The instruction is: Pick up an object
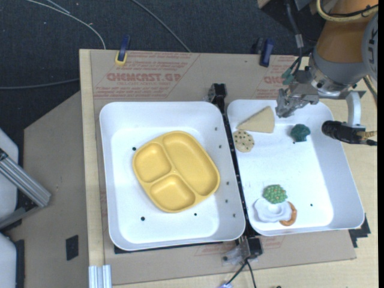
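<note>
Pincer (288,108): opening cannot be told, nothing seen held. Just left lies a tan wedge-shaped foam piece (258,120); a centred straight descent is advised.

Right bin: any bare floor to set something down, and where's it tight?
Free: the right bin's middle, between the teal piece and the green-topped white pile. Crowded: the far end, where the gripper hangs by the wedge, cookie alongside.
</note>
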Available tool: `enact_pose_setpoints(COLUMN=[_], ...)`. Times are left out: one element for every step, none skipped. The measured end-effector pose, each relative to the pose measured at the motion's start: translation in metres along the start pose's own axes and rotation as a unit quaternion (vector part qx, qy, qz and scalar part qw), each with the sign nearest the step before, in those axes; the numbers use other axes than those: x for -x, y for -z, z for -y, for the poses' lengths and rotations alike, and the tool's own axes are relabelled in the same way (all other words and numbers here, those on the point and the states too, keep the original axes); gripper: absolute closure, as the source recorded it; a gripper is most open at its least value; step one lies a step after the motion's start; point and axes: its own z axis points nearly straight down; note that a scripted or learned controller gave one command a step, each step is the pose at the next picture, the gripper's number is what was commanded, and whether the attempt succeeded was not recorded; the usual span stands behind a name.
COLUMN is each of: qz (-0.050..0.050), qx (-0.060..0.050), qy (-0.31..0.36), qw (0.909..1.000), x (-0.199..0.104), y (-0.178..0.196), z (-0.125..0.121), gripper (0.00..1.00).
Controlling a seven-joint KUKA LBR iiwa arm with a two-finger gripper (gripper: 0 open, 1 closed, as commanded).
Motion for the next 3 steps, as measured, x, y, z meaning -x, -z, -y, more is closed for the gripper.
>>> enact_pose_setpoints(qz=[0.000,0.000,0.000], qx=[-0.001,-0.001,0.001], qy=[-0.001,0.001,0.001], qw=[1.0000,1.0000,1.0000], x=[-0.052,-0.098,-0.153], y=[-0.012,-0.022,-0.030], z=[0.000,-0.004,-0.011], gripper=[1.00,1.00,1.00])
